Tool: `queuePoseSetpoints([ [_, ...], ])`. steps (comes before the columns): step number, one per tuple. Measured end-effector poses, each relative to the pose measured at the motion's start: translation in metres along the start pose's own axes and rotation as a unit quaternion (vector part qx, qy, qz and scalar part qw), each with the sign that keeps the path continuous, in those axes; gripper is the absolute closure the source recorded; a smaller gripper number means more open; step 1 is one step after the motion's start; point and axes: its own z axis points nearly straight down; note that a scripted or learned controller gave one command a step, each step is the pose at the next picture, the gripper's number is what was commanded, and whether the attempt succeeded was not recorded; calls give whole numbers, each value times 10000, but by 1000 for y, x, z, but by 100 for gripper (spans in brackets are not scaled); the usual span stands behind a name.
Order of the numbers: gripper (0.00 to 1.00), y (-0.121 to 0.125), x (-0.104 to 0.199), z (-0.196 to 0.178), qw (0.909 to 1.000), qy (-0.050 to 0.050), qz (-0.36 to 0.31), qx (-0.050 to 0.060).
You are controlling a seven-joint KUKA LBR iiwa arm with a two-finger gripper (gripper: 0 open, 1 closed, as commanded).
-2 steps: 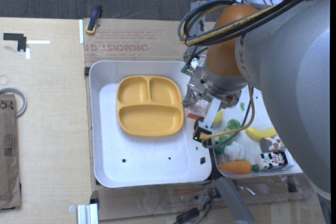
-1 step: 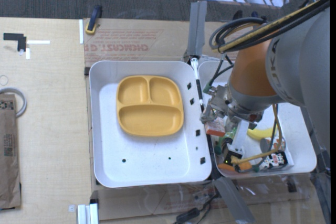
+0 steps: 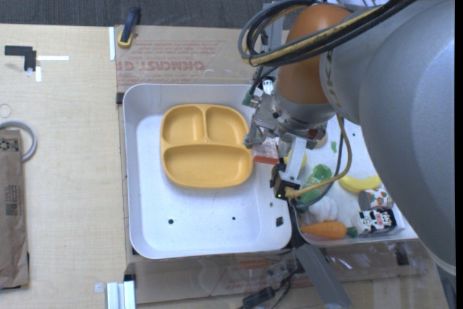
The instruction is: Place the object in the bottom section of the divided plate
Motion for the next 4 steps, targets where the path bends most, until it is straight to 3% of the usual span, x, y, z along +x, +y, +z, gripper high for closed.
queuePoseSetpoints([
  [1,100,-3,55,8,9994,-2,-355,-7],
  [2,100,-50,103,-2,9982,-5,-596,-5],
  [3,100,-40,138,-64,9860,-6,1664,-17],
  [4,100,30,162,27,9694,-4,2455,-12],
])
